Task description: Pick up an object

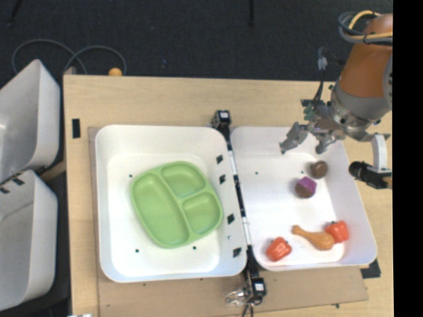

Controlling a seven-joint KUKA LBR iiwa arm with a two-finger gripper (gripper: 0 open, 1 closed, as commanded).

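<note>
Candidate object: small brown round item [319, 169], far right of the right bin [264, 177], roughly 2 o'clock from bin centre. Purple round object [305, 187] sits just beside it at its 7 o'clock, apparently not touching. Further out, along the near edge: chicken-drumstick toy [313, 237], a red pepper-like piece [338, 230] at its right end, another red piece [279, 248] at 7 o'clock of the drumstick.

Gripper [307, 139] hovers at about 11 o'clock of the brown item, fingers spread, nothing between them; the view is soft here, so the spread is a best reading.

To do well: shift toward 5 o'clock, centre over brown item, descend straight, keep fingers off the purple neighbour. Left bin holds a green divided plate [175, 203].
</note>
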